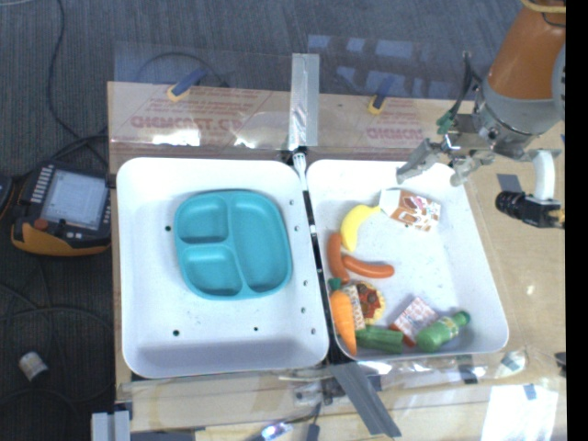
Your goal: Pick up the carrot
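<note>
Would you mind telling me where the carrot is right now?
The carrot lies in the right bin, against its left wall near the front corner, just below the hot dog.

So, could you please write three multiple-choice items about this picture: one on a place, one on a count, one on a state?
1. Where does the small orange toy carrot lie?
A. in the right white bin, near its left wall
B. on the teal plate
C. on the floor

2. How many compartments has the teal divided plastic plate?
A. two
B. three
C. five

3. What is the state of the two-finger gripper?
A. shut on the carrot
B. open, holding nothing
C. shut on the banana

Key: 1 A, the carrot lies beside the bin's left wall; 2 B, three sections show; 3 B, its fingers are spread above the bin's far edge.
</note>
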Available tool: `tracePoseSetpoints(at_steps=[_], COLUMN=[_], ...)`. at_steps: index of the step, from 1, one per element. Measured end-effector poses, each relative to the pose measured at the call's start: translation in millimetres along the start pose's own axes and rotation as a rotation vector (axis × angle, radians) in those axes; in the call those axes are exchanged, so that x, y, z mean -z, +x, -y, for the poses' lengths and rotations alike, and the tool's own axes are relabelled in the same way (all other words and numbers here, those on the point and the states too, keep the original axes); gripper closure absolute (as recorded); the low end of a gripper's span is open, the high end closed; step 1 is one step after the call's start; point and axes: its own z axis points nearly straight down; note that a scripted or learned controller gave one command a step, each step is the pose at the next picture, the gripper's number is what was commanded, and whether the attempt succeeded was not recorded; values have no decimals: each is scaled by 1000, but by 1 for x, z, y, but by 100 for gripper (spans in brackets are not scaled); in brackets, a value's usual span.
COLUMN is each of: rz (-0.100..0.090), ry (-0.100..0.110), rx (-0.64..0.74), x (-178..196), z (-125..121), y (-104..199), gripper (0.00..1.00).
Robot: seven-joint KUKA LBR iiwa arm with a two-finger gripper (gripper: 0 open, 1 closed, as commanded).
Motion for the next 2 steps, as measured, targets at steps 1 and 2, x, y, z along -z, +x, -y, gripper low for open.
tracePoseSetpoints(at_steps=[1, 2], rz=[1, -1], ry=[2, -12], rx=[-73, -289], x=[-67, -182], z=[64, 111], y=[-20, -24], gripper=[0, 0])
